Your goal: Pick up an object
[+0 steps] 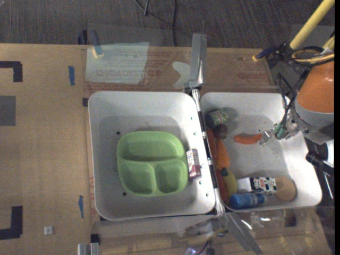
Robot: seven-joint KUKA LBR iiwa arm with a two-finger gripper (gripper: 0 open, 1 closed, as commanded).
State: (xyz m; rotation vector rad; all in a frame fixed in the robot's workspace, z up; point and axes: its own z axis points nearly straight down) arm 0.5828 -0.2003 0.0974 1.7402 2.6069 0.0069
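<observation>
Plywood bench far left of the centre rail, bare but for black corner marks and bits of blue tape. Dark carpet beyond the far edge, with a loose cable.

Closer to the rail, on its left: left bin, white, rounded rim. Green divided plate in the middle, with open floor all round it, widest on the far side. Small red-and-white packet wedged between plate and rail; print too small to read.

Hard against the rail's right side, a crowded line in the right bin: green can, dark round lump, orange carrot shape, yellow piece. Along the near wall, blue bottle, spotted white carton, tan ball.

Further right of the rail, alone on clear floor: red-orange sausage shape, free room on its far and near sides. Gripper just beside its right end, low in the bin; contact unclear, opening impossible to tell, blurred against cables. Nothing visibly held.

Farthest right, orange band of the arm, cut off by the picture's edge, hiding the bin's far right corner.
</observation>
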